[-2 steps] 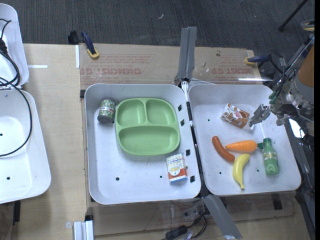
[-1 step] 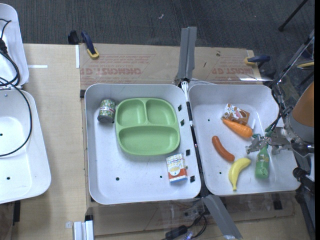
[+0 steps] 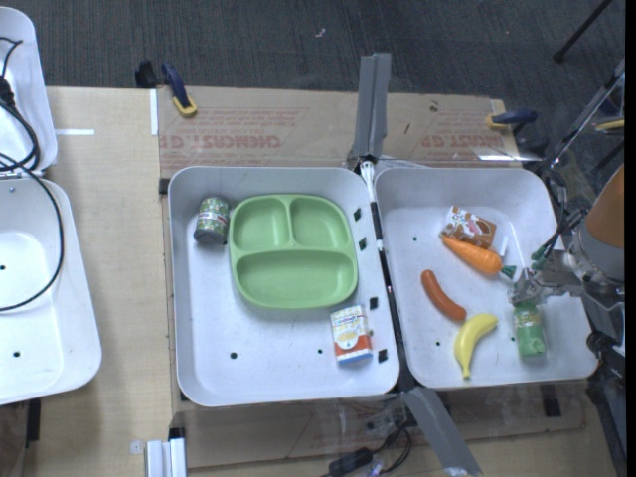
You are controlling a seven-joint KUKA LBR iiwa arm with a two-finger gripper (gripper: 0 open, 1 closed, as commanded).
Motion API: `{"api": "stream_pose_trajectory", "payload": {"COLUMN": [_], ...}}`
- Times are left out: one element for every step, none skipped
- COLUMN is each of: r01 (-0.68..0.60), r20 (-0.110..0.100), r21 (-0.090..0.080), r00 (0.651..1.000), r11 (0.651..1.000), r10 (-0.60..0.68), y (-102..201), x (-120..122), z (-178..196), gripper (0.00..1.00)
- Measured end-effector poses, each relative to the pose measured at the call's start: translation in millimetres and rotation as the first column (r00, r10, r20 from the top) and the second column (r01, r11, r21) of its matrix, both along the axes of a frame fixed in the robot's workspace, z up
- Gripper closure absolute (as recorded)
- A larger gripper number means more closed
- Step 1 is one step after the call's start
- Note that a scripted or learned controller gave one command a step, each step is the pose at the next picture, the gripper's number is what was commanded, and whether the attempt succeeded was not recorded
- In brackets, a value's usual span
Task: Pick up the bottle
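One gripper (image 3: 527, 291) sits low at the right bin's (image 3: 417, 366) right edge, directly over the green bottle's (image 3: 531, 334) cap; jaw state cannot be told. Banana (image 3: 471, 340) just left, sausage (image 3: 443, 295) and carrot (image 3: 473, 254) beyond. Approach step, apparently; next calls for closing on the cap, then lifting.

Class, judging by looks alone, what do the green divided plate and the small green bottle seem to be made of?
Green divided plate: probably moulded plastic, one even matte colour, with soft rounded compartment ridges. Small green bottle: apparently plastic too, slightly glossy; too small to be sure.
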State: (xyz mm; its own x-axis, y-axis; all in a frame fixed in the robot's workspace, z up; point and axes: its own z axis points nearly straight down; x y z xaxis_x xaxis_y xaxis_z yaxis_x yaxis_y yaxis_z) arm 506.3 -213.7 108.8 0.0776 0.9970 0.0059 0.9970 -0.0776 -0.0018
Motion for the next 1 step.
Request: {"api": "stream_pose_trajectory", "payload": {"r01": [0.151], "r20": [-0.001], "r21": [-0.007], "r00": [0.988], "r11": [0.988], "r10": [-0.151], "y": [34.7], "x": [38.4], "z": [81.1], "gripper": [1.0]}}
